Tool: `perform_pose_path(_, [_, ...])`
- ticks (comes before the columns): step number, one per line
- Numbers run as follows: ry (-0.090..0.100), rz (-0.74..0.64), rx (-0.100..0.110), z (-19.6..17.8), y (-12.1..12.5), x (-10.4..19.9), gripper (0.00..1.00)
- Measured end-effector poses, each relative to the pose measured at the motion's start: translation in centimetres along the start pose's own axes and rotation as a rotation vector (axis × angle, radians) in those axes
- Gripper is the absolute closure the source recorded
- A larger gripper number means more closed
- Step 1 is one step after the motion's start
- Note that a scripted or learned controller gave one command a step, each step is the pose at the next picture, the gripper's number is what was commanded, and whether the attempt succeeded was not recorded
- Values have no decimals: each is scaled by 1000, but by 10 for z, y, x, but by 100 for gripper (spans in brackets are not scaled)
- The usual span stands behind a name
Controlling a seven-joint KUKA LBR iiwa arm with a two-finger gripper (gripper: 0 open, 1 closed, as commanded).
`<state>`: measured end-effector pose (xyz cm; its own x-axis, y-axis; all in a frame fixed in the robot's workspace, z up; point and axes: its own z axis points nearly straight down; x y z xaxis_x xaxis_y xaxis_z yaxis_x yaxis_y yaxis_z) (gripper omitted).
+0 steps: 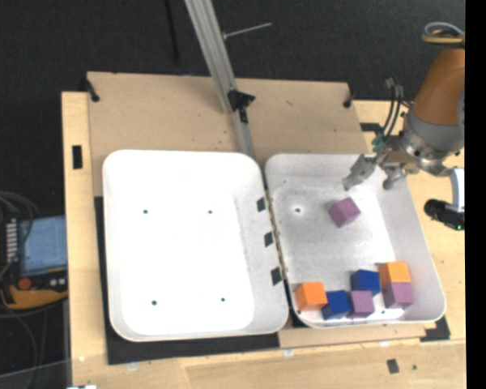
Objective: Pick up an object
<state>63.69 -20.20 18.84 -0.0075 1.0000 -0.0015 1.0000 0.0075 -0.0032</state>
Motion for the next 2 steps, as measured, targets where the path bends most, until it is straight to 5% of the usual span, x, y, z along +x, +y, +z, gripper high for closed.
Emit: perform_pose_path(2, [0, 1, -3, 92, 6, 2, 0])
